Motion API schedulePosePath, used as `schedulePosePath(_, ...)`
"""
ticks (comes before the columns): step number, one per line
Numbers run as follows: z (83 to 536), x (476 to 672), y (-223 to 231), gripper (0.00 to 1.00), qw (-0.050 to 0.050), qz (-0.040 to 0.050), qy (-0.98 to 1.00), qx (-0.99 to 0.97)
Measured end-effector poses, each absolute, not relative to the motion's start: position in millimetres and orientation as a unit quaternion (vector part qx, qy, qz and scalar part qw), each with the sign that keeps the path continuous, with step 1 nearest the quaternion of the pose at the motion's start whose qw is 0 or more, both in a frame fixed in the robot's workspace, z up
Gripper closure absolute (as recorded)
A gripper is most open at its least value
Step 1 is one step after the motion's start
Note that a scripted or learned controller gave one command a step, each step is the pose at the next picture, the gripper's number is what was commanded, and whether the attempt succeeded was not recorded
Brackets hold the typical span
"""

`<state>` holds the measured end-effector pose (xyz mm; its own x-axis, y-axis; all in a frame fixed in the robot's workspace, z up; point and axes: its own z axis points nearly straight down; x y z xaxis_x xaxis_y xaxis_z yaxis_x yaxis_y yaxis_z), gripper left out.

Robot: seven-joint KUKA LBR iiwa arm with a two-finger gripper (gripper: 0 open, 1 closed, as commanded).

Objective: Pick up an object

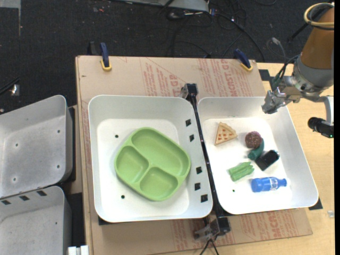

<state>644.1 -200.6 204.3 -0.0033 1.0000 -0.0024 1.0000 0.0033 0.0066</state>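
Note:
The right bin (297,142) holds several small objects: a pizza-slice toy (224,134), a dark red ball (254,139), a teal piece (256,153), a black block (267,160), a green piece (241,171) and a blue bottle (268,184). My gripper (270,104) hangs over the bin's far right corner, above and to the right of the pizza slice. Nothing shows between its fingers. It stands well apart from all the objects.
The left bin (101,142) bears a green divided plate (152,164). A black divider (199,147) runs between the bins. White lids (32,142) lie off the bench at the left. Clamps (105,56) hold the far board edge.

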Motion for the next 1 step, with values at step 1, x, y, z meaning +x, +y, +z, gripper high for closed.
schedulePosePath(1, 202.0, 623.1, -142.4, 1.00, -0.001, 0.0004, 0.710, 0.705)
